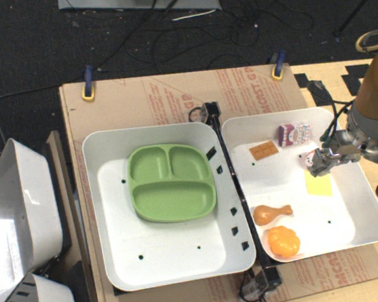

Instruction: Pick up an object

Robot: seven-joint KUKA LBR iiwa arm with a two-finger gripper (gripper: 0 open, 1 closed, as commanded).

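Status: pick not yet made, as far as the view shows. Every loose item lies on a bin floor; nothing is lifted. What is left, by my reading: close on one item and raise it.

Right bin (363, 231), contents from near edge to far edge:
- Orange round fruit (283, 241), at the near left corner, close to the bin wall.
- Orange drumstick-shaped piece (272, 213), just beyond the fruit, beside the left wall.
- Yellow flat square (319, 185), mid-floor toward the right wall, directly under and just nearer than the hand.
- Tan flat cracker-like piece (263, 150), toward the far left of the floor.
- Purple-and-white packet (293, 134), near the far edge, right of the tan piece.

Left bin (113, 259):
- Green divided plate (172, 183), three compartments, nothing in them, lying at the middle toward the far edge.

Hand (317, 164): low over the right bin, near its right wall, reaching in from the right, at the far edge of the yellow square. Whether it touches the square cannot be told. Its spread cannot be told either; the tips are too small and dark to read. Nothing is visibly held.

Likeliest target, judged by position: the yellow square.
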